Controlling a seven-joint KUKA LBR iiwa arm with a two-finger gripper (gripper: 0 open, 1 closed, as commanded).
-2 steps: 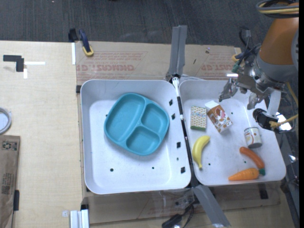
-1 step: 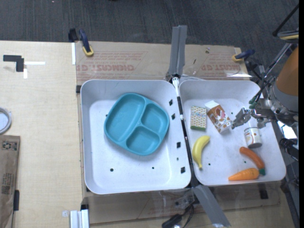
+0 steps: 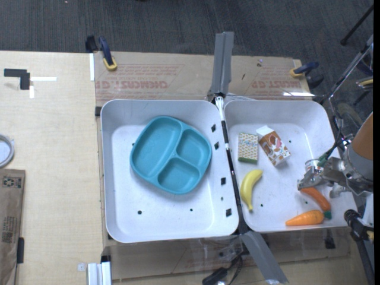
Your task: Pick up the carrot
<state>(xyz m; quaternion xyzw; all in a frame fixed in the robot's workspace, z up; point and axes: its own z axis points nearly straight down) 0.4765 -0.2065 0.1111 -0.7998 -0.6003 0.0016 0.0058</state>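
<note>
Two carrots lay in the lower right corner of the right bin. One carrot rested almost flat along the bin's lower edge, its green end toward the right. The second carrot sat just above it, tilted from upper left down to lower right, its upper end tucked under the gripper. The two were close together but whether they touched could not be told.

The gripper hung over the upper end of that second carrot, at the right side of the frame, with the arm reaching in from the right edge. Whether the jaws were spread or pressed together could not be told, nor whether they pinched the carrot; the metal parts blurred together there.

Left of the carrots, a banana lay upright near the bin's left wall. Above it sat a small green-and-tan packet, and just beside that, to the right, a red-and-white carton lay tilted.

The left bin held a blue divided plate with three compartments, set slightly toward the upper middle.

Both bins stood on a sheet of cardboard over the pale wooden counter, with clamps at the cardboard's upper corners.
</note>
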